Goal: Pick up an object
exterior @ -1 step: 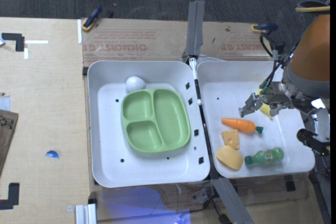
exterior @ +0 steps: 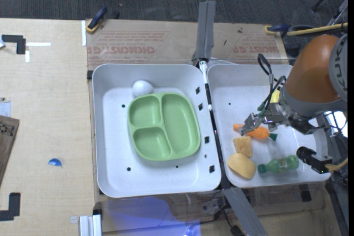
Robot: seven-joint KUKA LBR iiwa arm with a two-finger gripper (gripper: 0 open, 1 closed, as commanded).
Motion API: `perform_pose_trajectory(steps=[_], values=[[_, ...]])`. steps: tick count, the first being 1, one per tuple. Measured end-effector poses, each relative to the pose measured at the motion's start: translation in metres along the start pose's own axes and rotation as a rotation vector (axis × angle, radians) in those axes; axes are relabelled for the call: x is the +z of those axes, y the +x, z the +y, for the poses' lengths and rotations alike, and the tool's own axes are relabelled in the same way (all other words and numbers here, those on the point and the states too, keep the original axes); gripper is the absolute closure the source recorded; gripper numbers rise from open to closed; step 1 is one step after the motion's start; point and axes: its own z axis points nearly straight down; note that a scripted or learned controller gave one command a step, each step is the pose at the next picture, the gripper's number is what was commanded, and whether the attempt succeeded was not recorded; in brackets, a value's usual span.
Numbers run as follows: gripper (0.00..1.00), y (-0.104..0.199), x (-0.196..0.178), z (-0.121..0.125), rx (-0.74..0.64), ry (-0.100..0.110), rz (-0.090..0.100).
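Fingers (exterior: 255,120) hung low over the small orange plastic carrot (exterior: 256,132) to grab it, but I could not tell if they were open.

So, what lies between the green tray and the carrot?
In the camera view, the bins' adjoining walls and bare white floor of the right bin lie between the tray and the carrot.

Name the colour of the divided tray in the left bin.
Pale green, clear in the camera view: divided tray.
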Motion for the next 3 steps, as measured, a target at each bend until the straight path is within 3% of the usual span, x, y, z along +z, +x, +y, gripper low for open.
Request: perform_pose_trajectory(steps=[1, 2, 3], values=[[0.0, -0.006, 0.045, 0.014, 0.065, -0.002, 0.0], [1.0, -0.007, 0.037, 0.013, 0.069, 0.0, 0.0], [1.0, 0.025, -0.055, 0.078, 0.145, -0.001, -0.002]])
